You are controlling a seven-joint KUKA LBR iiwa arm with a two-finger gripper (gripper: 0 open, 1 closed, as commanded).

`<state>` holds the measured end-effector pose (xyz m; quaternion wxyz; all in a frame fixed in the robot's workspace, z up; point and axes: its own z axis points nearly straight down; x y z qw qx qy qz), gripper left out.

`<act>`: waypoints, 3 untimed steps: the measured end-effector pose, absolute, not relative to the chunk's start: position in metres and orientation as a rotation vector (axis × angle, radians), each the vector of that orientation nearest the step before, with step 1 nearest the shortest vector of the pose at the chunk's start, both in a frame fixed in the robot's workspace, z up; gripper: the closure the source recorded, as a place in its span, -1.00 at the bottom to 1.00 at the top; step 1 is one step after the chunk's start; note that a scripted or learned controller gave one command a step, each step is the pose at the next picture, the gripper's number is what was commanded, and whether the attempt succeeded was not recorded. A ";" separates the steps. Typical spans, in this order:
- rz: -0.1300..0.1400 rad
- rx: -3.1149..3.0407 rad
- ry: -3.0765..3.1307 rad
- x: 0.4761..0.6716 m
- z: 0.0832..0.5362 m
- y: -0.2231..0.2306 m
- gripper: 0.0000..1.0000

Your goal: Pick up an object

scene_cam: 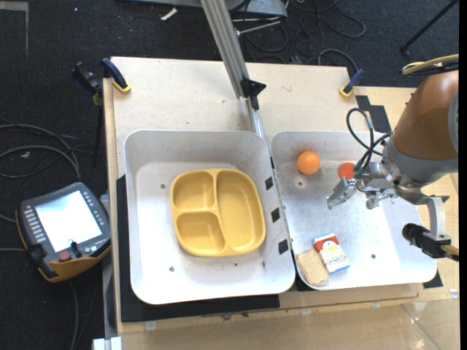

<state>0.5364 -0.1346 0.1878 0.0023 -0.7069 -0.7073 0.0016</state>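
Tool point(357, 194) fingers spread apart, nothing between them, hanging over the right bin point(379, 261) just right of the orange ball point(309, 162). Small red object point(346, 170) sits between ball and tool; boxed item point(332, 253) and biscuit-like piece point(313, 267) lie well below the ball, near that bin's front-left corner

The left bin point(146, 195) is white and carries a mustard-yellow divided tray point(217, 211). Right of that tray, the right bin point(379, 254) is the same white, with a plain orange ball point(309, 162), a smaller red-orange ball point(346, 170), a small box point(332, 253) in red, white and blue with an orange patch, and a tan, speckled sponge-like block point(313, 267). The table point(182, 97) is pale beige. The arm point(430, 133) is grey with a copper-orange band; its claw point(357, 195) is metallic grey.
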 end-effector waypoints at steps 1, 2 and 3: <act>0.005 -2.218 -2.219 0.536 0.142 -0.127 -1.00; 0.000 -2.221 -2.222 0.537 0.155 -0.128 1.00; -0.004 -2.222 -2.226 0.534 0.198 -0.125 1.00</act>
